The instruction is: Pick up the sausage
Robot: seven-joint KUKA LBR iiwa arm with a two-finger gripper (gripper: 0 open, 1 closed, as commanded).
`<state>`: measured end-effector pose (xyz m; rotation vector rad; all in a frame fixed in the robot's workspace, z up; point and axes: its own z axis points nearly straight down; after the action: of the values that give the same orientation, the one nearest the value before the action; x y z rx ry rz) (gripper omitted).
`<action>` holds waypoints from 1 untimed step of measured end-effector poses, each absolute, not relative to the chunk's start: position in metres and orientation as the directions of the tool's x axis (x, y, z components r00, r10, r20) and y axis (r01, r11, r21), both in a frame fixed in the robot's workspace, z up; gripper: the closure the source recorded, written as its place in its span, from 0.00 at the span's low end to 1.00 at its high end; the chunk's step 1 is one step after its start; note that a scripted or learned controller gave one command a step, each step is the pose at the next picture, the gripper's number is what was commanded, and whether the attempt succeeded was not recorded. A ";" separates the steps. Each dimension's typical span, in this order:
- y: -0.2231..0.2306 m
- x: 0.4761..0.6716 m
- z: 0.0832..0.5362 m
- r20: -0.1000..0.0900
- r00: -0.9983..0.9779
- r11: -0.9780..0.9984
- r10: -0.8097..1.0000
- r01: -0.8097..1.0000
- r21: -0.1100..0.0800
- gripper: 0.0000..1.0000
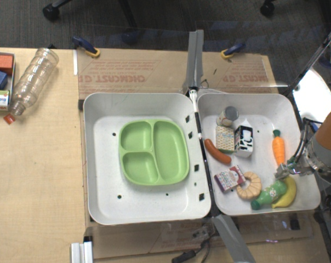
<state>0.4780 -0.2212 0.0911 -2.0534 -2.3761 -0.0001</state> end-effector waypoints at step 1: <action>-0.180 0.477 0.091 0.001 0.047 -0.047 0.999 0.999 -0.003 1.00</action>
<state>0.4772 -0.1800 0.0907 -2.2707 -2.1670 0.0019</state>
